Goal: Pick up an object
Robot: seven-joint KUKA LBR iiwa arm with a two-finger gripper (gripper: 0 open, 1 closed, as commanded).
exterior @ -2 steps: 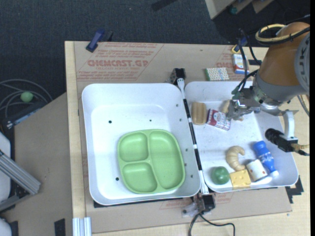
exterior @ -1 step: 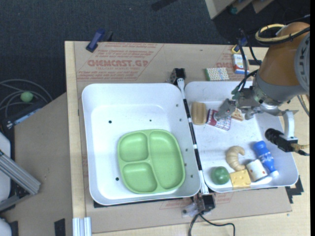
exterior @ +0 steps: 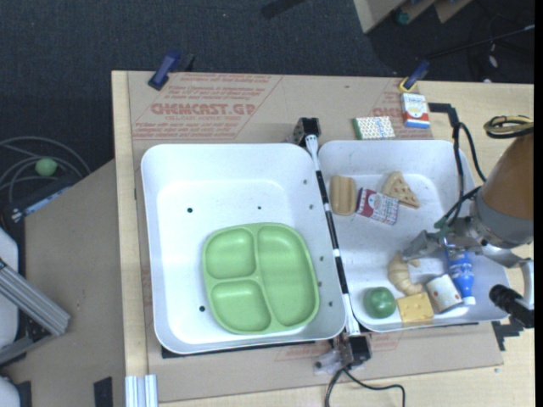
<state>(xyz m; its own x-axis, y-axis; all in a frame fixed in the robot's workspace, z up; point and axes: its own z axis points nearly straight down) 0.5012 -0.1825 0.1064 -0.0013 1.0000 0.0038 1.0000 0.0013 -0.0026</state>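
Observation:
The right bin (exterior: pixel 373 161) holds several small items. A tan bread loaf (exterior: pixel 343 195), a red and white packet (exterior: pixel 377 206) and a cheese wedge (exterior: pixel 400 190) lie toward the back. A croissant (exterior: pixel 400 271), a green apple (exterior: pixel 379 302), a yellow block (exterior: pixel 415 309), a white cup (exterior: pixel 443 292) and a blue bottle (exterior: pixel 461 276) crowd the front right. My gripper (exterior: pixel 434 244) hangs low over that front cluster, just above the croissant and the blue bottle. Nothing is visibly held in it.
The left bin (exterior: pixel 170 185) carries a green divided plate (exterior: pixel 259 276). Behind the bins, small cards (exterior: pixel 375 127) and a carton (exterior: pixel 414 111) lie on the bench. Cables run along the right bin's far side, and a black clip (exterior: pixel 307 130) sits between the bins.

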